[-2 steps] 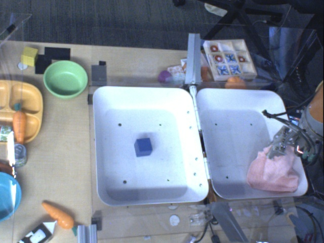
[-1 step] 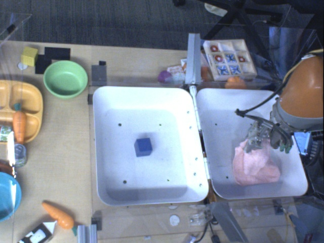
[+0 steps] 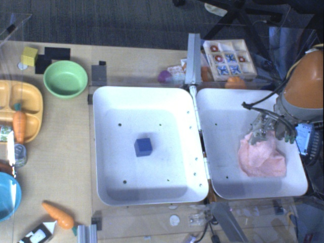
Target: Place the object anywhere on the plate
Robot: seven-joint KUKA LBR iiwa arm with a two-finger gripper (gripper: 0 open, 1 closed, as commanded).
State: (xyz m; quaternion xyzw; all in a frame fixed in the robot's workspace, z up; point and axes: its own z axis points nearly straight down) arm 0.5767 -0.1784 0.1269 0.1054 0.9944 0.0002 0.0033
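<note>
Table (image 3: 61, 186) of pale wood carried two shallow white plastic bins side by side. The hand (image 3: 264, 131) hung over the right bin (image 3: 223, 151), a crumpled pink cloth-like object (image 3: 260, 158) lying just below it, seemingly touching; whether the hand was spread or pressed together could not be told. Far to its left, a small blue cube (image 3: 144, 146) sat in the left bin (image 3: 116, 110).

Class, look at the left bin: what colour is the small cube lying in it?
Blue. The cube shows best in the camera view, against the white floor of the left bin.
</note>
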